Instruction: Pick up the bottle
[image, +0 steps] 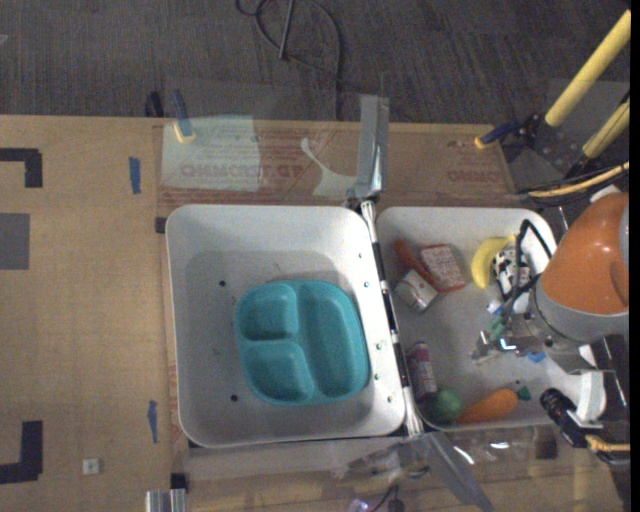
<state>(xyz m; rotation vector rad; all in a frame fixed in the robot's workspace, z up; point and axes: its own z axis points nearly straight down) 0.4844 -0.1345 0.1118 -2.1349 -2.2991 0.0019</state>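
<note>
Camera view has the bottle (422, 369) lying on its side low in the right bin (455, 330), pressed up against the divider wall, with a green ball (447, 404) and a carrot (489, 406) just below it. The gripper (505, 340) is parked to the right of it, mid-bin; whether the fingers are spread can't be told. Probably best if the gripper is shifted left and the wrist is turned so the bottle is pinched across its width, not jammed into the wall.

Your single fixed camera looks down at a slant on both white bins (190, 330); the arm (590, 270) enters from the right.
</note>
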